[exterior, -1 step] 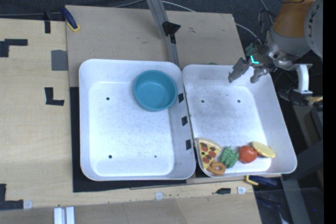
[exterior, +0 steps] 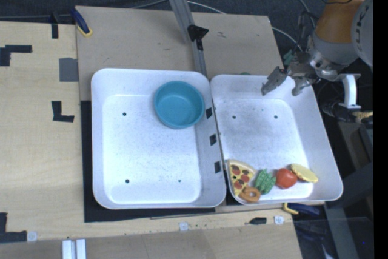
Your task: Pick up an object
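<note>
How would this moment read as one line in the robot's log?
gripper: open, holding nothing, above right bin far edge | toy food: right bin near edge | blue bowl: left bin

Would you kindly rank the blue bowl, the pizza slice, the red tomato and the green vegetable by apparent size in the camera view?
1. blue bowl, by far the largest
2. pizza slice
3. red tomato and green vegetable look about alike, so I leave them unranked.

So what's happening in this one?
A grey-and-orange arm reaches in from the right, its gripper with fingers apart over the far right corner of the right bin, holding nothing. The toy food sits along that bin's near edge: pizza slice, green vegetable, tomato, yellow piece. A blue bowl sits in the left bin.
</note>
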Controlling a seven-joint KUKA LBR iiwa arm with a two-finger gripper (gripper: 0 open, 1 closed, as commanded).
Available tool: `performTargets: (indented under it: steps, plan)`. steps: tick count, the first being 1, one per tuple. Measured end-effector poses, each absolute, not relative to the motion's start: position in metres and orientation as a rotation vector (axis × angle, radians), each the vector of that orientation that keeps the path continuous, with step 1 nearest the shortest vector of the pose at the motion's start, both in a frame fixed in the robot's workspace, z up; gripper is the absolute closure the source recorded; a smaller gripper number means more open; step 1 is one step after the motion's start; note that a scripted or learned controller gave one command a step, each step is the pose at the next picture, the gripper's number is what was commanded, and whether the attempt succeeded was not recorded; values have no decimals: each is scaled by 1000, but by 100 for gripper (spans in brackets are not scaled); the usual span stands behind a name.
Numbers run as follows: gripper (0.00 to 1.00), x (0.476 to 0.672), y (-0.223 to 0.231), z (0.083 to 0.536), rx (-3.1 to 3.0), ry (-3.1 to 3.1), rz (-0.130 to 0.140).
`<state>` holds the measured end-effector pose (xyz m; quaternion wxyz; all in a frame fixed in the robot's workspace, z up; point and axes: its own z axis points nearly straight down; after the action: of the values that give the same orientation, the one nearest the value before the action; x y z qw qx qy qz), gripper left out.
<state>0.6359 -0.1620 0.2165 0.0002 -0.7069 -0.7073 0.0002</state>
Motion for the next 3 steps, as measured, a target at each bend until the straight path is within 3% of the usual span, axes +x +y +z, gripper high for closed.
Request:
performTargets:
  steps: [2,3]
  plan:
    - [0,627,-155,111,-2218,-2219,4]
    - [0,627,-154,88,-2220,-2222,1]
